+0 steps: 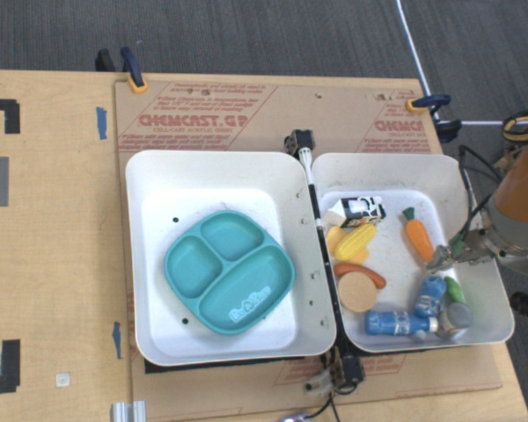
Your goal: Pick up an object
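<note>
My claw [446,255] hangs low at the right side of the right bin [396,163], and I cannot tell how wide it stands or whether anything sits in it. The nearest candidate, I judge, is the toy carrot [417,236], just up and left of my tip, its long axis running from upper left to lower right. Directly below me lies a small blue bottle [430,294], crowded against a green piece [456,288] and a blue can [396,323] lying on its side along the bottom edge. Further left sit the corn cob [354,240] and a tan disc [358,294]. The left bin [150,183] carries a teal divided plate [230,271], well apart.
</note>
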Controlling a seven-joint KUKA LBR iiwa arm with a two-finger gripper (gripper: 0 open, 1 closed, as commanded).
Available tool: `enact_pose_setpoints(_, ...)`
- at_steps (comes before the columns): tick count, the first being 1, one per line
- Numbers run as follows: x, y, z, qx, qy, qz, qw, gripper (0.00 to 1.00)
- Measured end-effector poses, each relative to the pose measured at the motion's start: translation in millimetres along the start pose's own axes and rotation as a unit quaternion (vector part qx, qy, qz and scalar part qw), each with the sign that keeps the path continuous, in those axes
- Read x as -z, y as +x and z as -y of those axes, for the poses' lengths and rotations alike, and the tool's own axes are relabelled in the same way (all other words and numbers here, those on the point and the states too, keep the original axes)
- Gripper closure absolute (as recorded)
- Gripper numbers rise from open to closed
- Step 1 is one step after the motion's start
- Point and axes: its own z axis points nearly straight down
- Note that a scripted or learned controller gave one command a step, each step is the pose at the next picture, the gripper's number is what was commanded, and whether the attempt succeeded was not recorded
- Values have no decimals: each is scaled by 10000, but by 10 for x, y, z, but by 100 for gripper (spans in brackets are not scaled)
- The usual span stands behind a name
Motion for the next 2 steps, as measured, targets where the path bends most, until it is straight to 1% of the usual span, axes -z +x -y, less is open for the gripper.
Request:
enact_pose_setpoints(1,-1,0,0,1,1,-1,10000,0)
enact_pose_setpoints(2,-189,252,-321,500,-4,6,9987,0)
